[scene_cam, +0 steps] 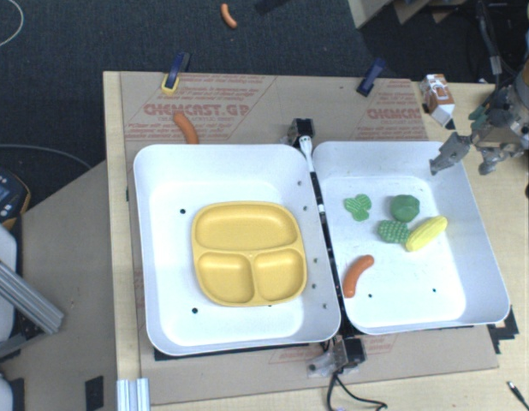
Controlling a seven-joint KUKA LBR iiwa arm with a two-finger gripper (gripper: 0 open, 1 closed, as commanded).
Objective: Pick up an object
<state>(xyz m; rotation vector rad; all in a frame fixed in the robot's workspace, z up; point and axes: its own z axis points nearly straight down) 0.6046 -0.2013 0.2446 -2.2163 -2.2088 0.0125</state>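
Two white bins (153,229), one yellow divided plate (247,253), three green toy vegetables (405,207), one corn cob (426,232), three orange sausages (358,275)

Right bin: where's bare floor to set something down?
Bare floor in the right bin lies right of the yellow corn and along the near edge beyond the orange sausage. The middle is crowded: green pieces touch the corn.

Bright, even light; soft focus.

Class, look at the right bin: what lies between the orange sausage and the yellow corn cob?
In the camera view, only bare white bin floor lies between the sausage and the corn cob; the green pieces sit above that line.
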